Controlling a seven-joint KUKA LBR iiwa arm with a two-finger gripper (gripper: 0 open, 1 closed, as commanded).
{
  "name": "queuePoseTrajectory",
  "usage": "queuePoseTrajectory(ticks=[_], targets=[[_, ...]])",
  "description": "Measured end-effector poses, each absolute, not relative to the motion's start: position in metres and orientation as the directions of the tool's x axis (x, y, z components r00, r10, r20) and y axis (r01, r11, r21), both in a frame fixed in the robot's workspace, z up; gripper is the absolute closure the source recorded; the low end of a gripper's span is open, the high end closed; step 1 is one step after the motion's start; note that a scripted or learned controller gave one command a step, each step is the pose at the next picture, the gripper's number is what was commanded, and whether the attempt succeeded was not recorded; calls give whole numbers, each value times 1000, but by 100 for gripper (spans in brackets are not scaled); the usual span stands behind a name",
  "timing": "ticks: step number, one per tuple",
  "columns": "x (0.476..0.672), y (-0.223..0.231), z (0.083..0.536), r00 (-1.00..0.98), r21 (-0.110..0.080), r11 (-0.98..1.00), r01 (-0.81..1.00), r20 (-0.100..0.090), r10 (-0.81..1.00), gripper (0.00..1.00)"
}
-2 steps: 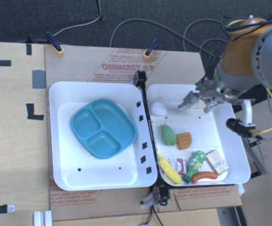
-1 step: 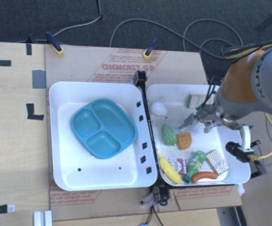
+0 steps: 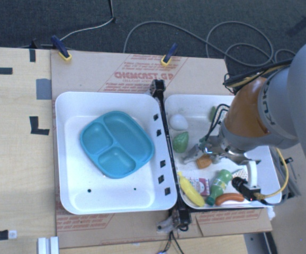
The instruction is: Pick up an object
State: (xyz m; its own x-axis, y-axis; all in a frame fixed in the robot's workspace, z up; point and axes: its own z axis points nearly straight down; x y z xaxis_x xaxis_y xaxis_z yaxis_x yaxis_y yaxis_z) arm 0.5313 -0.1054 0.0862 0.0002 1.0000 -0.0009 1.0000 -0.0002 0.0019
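Observation:
My gripper hangs low over the middle of the right bin, reaching in from the right. A small orange object lies right beside it, just below the tip, and whether they touch is unclear. A green rounded object sits just left of the gripper, and a white egg-shaped object lies above that. Along the bin's front edge lie a yellow banana, a pink and white packet, a green bottle and an orange-red sausage shape.
The left bin holds a blue divided plate. A black divider runs between the bins. The arm's orange band and grey body cover the right bin's right half. A small green item lies near the back.

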Motion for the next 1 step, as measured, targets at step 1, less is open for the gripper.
queuePoseTrajectory(ticks=[1], targets=[[532,-106,96,1,5,-1,1000,-4,1000,100]])
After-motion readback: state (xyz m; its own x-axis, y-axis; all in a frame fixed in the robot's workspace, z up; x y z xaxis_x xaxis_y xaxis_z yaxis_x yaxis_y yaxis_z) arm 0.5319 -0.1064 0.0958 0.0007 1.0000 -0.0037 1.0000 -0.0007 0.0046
